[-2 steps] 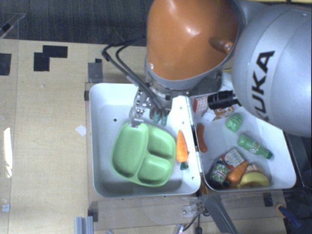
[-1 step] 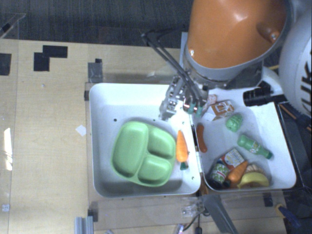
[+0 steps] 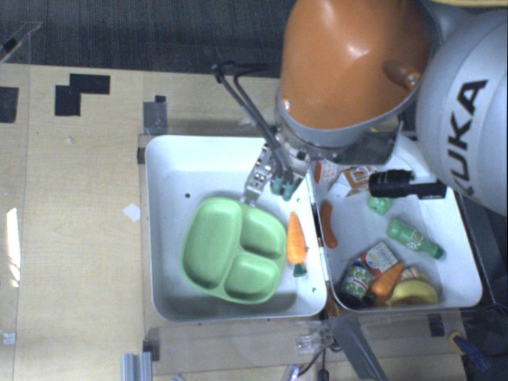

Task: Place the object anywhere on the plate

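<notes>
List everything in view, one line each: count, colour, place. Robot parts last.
plate: 1, green, divided, left bin
carrot: 1, orange, left bin, beside the plate's right edge
left bin: 1, white
right bin: 1, white
sausage: 1, reddish brown, right bin, left side
bottle: 1, green, right bin
banana: 1, yellow, right bin, near corner
second carrot: 1, orange, right bin
gripper: 1, metal, over left bin
arm: 1, grey and orange
</notes>
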You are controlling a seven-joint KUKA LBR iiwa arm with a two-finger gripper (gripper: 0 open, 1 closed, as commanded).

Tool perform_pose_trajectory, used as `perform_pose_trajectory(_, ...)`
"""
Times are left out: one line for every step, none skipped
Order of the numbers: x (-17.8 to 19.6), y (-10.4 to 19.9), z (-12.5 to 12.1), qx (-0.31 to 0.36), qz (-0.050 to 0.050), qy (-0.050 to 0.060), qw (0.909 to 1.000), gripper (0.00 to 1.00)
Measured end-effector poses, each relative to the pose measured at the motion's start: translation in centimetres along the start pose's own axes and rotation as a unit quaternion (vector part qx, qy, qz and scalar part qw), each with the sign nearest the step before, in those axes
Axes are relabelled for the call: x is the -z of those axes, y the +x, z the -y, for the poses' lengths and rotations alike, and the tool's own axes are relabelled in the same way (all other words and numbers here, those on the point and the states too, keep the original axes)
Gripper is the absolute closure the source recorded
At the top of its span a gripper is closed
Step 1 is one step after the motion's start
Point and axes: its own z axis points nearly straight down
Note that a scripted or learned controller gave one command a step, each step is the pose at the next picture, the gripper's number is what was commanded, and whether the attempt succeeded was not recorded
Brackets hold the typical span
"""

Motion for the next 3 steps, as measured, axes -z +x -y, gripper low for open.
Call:
perform_pose_trajectory(-14.8, 2.0, -3.6, 0.035, -0.001, 0.000, 0.9994, 1.00)
perform_pose_trajectory(-7.0, 1.9, -3.7, 0.230, 0.001, -0.001, 0.9732, 1.00)
perform_pose_trajectory(-7.9, 1.9, -3.7, 0.291, 0.000, -0.001, 0.9568, 1.00)
